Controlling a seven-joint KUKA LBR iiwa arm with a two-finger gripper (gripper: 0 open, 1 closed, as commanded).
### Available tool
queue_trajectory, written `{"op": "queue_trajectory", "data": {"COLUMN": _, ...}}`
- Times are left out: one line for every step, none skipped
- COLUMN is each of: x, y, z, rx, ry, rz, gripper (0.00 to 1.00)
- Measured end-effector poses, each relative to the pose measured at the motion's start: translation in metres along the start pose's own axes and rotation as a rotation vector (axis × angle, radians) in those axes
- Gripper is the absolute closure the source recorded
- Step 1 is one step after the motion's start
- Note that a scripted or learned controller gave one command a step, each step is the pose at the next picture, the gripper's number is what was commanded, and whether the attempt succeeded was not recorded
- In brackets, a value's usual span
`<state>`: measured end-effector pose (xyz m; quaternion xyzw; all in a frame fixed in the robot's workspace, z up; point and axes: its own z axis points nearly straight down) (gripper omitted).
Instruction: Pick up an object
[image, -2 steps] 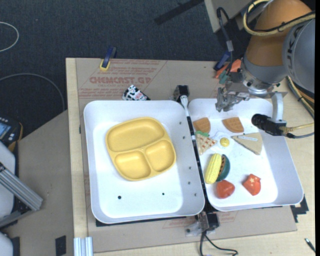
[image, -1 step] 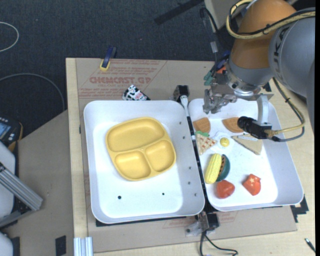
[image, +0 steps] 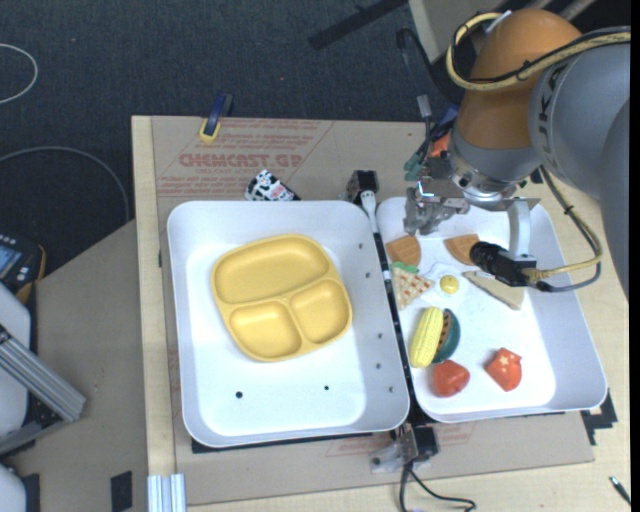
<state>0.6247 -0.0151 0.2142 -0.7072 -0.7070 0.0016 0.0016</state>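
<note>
Grey metal clutter at the wrist blurs the gripper (image: 428, 215), so whether its fingers stand apart or together cannot be told. It hangs over the far end of the right bin (image: 575, 330). A brown toy slice (image: 404, 249) lies just below the fingertips, with the corn cob (image: 427, 336) and tomato (image: 450, 378) farther toward the near rim.

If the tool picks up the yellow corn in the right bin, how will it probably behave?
The corn looks like hard toy plastic, so it is probably stiff and light. Its long rounded shape may roll or slip between fingers if gripped off-centre. It lies against a dark green piece, which a grasp may nudge.
</note>
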Motion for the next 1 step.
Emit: {"op": "queue_trajectory", "data": {"x": -0.0041, "y": 0.0008, "z": -0.0019, "rx": -0.004, "ry": 0.000, "rz": 0.000, "gripper": 1.00}}
